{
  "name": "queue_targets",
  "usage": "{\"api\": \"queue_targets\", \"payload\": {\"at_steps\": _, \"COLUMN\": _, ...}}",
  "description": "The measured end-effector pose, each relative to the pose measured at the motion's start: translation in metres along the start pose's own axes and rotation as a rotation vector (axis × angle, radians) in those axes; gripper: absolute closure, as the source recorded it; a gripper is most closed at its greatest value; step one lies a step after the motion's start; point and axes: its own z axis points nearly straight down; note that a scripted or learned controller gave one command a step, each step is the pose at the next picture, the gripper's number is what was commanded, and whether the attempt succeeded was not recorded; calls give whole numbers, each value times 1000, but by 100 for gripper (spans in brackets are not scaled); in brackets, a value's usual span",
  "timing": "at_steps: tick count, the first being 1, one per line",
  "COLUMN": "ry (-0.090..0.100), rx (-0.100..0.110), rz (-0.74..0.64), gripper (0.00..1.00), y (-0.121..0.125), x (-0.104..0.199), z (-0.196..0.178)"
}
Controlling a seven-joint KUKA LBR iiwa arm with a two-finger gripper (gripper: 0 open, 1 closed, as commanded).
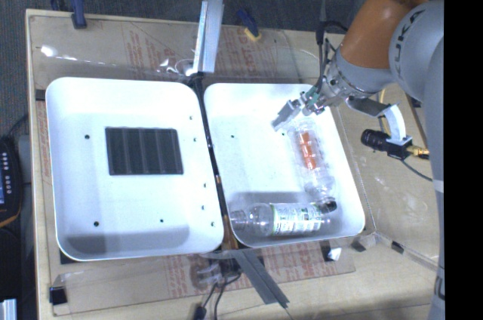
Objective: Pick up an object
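Nearest you, a clear bottle [281, 218] lies along the right bin's [249, 107] front wall; another with an orange label [309, 156] lies behind it, apart from the gripper [290, 115]. Whether that gripper is spread or closed you probably can't tell. Expect round plastic to roll away.

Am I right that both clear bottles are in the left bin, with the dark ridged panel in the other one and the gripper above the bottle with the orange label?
Not quite. The camera view shows both bottles in the right bin: the orange-label bottle and the green-label bottle along its near wall. The dark ridged panel is in the left bin. The gripper is above the orange-label bottle.
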Motion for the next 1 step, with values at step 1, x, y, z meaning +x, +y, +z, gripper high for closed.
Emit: {"api": "queue_targets", "payload": {"at_steps": 1, "ry": 3, "rx": 2, "rz": -61, "gripper": 0, "y": -5, "x": 3, "z": 12}}
